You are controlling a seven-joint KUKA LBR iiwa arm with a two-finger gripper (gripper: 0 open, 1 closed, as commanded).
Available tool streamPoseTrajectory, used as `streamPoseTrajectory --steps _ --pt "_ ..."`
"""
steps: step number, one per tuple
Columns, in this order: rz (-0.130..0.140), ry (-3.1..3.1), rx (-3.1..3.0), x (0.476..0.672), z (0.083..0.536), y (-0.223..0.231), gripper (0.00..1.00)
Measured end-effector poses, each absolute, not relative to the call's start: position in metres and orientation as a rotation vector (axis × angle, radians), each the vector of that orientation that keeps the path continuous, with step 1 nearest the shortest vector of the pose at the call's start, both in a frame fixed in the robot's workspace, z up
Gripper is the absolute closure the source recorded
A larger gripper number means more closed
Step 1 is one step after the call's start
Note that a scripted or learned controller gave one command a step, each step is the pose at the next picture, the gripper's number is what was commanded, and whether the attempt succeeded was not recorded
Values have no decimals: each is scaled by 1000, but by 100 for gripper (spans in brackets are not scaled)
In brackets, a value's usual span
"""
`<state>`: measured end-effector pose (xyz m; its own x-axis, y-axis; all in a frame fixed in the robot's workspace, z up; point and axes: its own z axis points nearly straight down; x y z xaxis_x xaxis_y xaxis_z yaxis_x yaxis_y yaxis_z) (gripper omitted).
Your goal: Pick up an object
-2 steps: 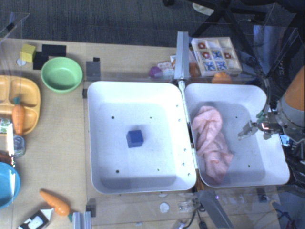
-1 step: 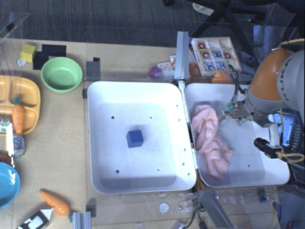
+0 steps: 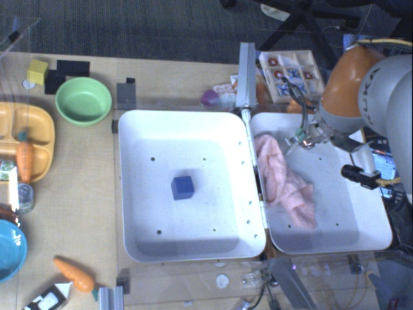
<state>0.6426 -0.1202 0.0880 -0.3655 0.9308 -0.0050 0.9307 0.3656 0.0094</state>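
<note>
Just below and left of the gripper [image 3: 303, 137], grip state unreadable, lies the pink cloth [image 3: 284, 181]: descend over its bunched middle, pinch a fold, lift straight.

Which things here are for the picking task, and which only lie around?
For the job: blue cube in the left bin; pink cloth in the right bin; the arm above that bin.

Lying about: green bowl, yellow tray, two carrots, blue plate.
</note>
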Motion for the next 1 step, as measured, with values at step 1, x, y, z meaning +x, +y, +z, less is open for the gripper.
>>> streamPoseTrajectory --steps 1 --pt "9 2695 1586 571 90 -97 0"
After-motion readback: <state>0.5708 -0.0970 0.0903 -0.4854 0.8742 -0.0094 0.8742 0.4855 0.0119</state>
